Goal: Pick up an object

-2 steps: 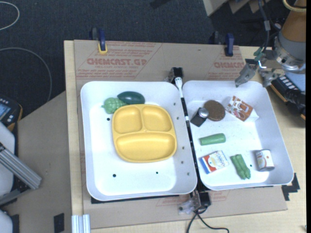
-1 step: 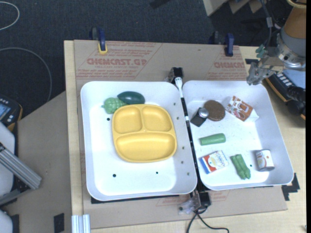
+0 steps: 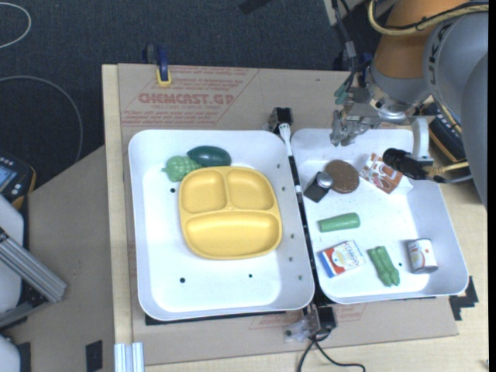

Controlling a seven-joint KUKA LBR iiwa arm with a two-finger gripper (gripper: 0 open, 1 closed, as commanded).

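Note:
My gripper (image 3: 346, 134) hangs over the far left corner of the right bin (image 3: 442, 208), with nothing seen in it. Just in front of it lie a brown round disc (image 3: 342, 176) and a small black and grey object (image 3: 318, 185). A red and white packet (image 3: 382, 173) lies to the right of the disc. Nearer the front are a green cylinder (image 3: 339, 222), a red, white and blue box (image 3: 342, 257), a knobbly green vegetable (image 3: 384, 266) and a small silver can (image 3: 421, 256).
The left bin (image 3: 151, 231) holds a yellow divided plate (image 3: 229, 211), with a dark green oval (image 3: 208, 156) and a light green bumpy piece (image 3: 180, 167) at its far side. A black ridge (image 3: 294, 178) separates the bins. The arm (image 3: 434, 45) rises at the upper right.

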